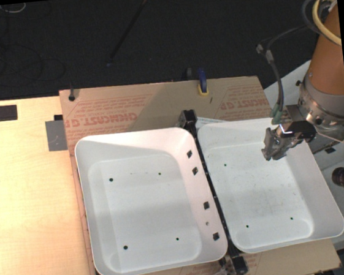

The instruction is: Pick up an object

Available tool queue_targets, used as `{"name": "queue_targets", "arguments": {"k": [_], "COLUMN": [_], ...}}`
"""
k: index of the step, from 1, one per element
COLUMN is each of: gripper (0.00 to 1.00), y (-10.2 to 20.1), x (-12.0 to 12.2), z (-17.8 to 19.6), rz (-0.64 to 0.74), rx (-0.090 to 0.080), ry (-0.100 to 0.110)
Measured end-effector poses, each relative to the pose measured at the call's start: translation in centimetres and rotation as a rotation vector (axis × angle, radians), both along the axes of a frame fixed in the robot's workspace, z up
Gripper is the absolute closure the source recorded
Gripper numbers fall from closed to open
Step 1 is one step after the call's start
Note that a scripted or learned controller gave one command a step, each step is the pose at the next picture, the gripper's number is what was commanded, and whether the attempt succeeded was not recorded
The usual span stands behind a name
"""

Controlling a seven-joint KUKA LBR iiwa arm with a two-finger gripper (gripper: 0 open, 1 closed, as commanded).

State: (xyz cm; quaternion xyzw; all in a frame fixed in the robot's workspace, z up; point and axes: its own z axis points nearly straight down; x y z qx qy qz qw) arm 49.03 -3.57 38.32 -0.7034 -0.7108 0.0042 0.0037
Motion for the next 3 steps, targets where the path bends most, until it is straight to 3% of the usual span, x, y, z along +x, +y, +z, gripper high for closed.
{"name": "queue_targets", "arguments": {"k": [1,2,3], "gripper": [1.00,1.00,1.00], "y": [-2.4,-7.5,-2.6], "x": [3.0,-1.8,6.3], "z": [-15.7,-17.7,-8.3], "rz": [-0.013,-0.017,-0.003], "rx": [0.000,0.001,0.000], "ry": [0.006,-0.002,-0.022]}}
